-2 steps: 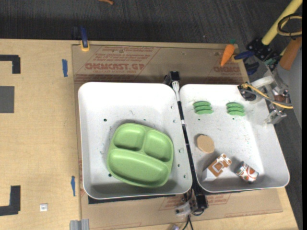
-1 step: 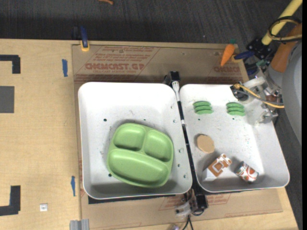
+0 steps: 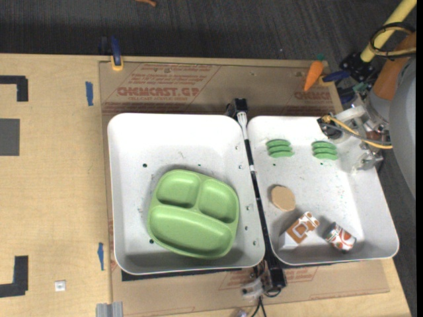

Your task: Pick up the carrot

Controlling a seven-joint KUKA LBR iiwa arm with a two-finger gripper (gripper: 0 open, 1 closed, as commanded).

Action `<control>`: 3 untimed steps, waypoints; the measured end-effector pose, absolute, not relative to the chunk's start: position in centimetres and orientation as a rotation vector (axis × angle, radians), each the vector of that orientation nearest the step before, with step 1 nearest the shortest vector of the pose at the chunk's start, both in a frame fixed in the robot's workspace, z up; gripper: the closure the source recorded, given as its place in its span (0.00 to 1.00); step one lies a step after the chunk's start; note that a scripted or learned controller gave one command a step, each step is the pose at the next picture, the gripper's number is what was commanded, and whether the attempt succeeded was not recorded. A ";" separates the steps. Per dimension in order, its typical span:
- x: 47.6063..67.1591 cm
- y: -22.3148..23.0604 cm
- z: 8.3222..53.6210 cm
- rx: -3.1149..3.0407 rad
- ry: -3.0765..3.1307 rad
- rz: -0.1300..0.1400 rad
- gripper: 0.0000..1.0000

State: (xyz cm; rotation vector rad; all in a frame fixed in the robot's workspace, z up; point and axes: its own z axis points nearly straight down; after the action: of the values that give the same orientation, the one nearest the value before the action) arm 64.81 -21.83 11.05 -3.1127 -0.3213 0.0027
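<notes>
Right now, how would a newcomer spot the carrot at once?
Start at the right bin and go past its far rim onto the cardboard sheet. The carrot lies there, outside both bins. It is the orange tapered piece with a green top, unlike the green discs inside.

Two shallow white bins (image 3: pixel 125 177) sat there, with one green divided plate (image 3: pixel 193 213), two green ridged pieces (image 3: pixel 279 148), and one orange carrot (image 3: pixel 313 75) beyond the bins.

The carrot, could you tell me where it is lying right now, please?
The carrot lies outside both bins, on the cardboard behind the right bin, near that bin's far right corner.
</notes>
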 end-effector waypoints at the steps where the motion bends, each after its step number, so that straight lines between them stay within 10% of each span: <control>1: 64.8 -21.8 11.1 -3.113 -0.321 0.003 0.00; 3: 65.0 -22.0 12.2 -3.118 -0.321 0.004 0.00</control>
State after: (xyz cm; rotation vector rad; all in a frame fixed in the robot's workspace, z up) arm 65.02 -22.04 12.15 -3.1182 -0.3208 0.0036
